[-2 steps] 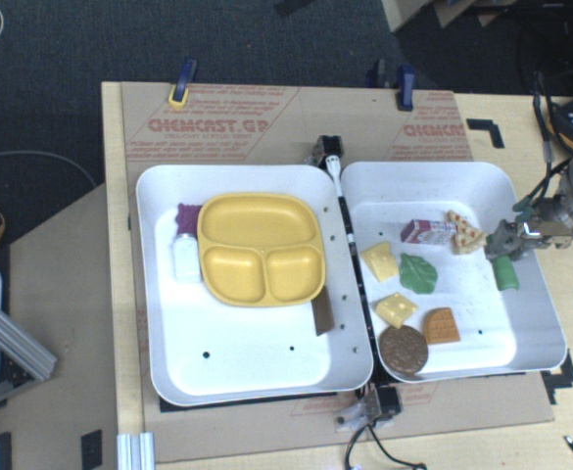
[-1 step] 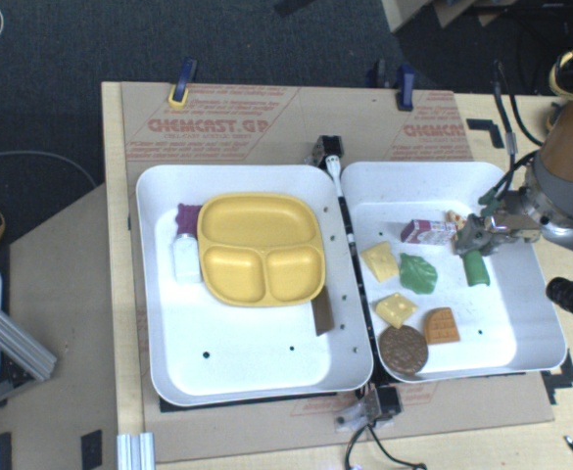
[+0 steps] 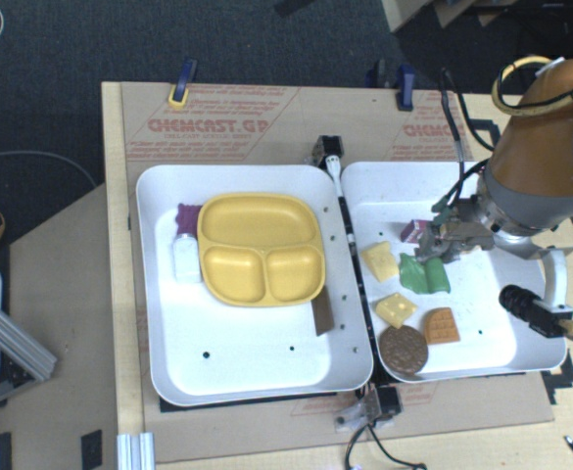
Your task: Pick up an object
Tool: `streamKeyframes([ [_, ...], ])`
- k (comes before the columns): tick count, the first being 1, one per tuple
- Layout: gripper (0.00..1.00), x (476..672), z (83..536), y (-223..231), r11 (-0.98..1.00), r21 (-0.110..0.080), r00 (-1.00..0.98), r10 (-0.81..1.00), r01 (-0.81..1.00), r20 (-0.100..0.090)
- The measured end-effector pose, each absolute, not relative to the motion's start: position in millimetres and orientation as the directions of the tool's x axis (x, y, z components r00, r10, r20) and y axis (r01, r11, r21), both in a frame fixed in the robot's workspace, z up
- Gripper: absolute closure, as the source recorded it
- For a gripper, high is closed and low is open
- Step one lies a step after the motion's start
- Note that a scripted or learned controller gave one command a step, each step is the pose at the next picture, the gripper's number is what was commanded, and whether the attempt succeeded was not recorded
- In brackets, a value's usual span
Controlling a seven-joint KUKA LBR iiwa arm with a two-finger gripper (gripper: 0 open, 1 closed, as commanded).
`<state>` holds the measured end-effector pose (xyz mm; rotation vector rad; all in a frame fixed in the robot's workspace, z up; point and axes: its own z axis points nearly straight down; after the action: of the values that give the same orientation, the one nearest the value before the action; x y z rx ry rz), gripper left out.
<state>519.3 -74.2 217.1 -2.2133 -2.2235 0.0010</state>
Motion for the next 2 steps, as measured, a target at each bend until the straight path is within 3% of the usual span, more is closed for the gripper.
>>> streamKeyframes([
  [1, 1.0, 525.5, 236, -62, 0.002, 0.004, -0.002, 1.0, 1.0, -0.001],
  [2, 1.0, 520.4, 219, -70, -0.001, -0.003, 0.001, 1.0, 1.0, 0.0],
])
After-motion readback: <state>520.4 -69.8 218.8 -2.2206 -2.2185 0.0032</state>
